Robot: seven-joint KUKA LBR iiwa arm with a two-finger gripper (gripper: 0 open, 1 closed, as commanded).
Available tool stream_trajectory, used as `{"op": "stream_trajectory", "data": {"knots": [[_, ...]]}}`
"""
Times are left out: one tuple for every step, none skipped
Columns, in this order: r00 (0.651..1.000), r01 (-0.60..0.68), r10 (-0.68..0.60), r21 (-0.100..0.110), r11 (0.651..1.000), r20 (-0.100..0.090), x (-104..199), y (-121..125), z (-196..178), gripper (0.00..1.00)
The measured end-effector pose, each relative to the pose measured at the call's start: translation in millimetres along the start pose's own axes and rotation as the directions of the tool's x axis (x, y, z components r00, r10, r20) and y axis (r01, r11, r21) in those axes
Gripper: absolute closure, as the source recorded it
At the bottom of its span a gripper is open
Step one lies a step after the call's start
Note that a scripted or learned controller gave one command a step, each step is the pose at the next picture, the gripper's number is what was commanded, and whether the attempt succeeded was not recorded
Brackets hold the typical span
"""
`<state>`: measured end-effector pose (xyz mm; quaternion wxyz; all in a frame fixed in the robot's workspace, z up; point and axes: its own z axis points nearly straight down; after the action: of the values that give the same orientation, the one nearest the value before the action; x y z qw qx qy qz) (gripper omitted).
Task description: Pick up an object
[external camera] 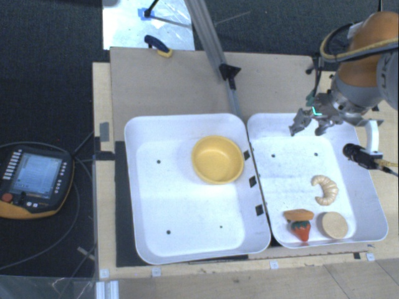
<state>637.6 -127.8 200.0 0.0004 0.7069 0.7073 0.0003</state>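
right bin (374, 195) near edge: carrot (301, 223), round biscuit (334, 225) | croissant (326, 189) just behind, toward right edge | left bin (143, 223) far side: yellow bowl (217, 159) | gripper (313, 126) over right bin's far edge, fingers spread, nothing between them, croissant well nearer

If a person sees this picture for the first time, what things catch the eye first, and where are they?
The yellow bowl stands out, sitting in the left bin near its upper right corner. In the right bin, a croissant, a round biscuit and a red-and-orange toy cluster near the front. The pincer hovers open over that bin's far edge.
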Motion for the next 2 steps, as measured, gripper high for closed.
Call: {"op": "stream_trajectory", "data": {"knots": [[1.0, 0.0, 0.0, 0.0, 1.0, 0.0, 0.0, 0.0, 0.0, 0.0], [1.0, -0.001, 0.001, 0.005, 1.0, -0.001, -2.7, -2.9, 61.8, 0.0]]}}
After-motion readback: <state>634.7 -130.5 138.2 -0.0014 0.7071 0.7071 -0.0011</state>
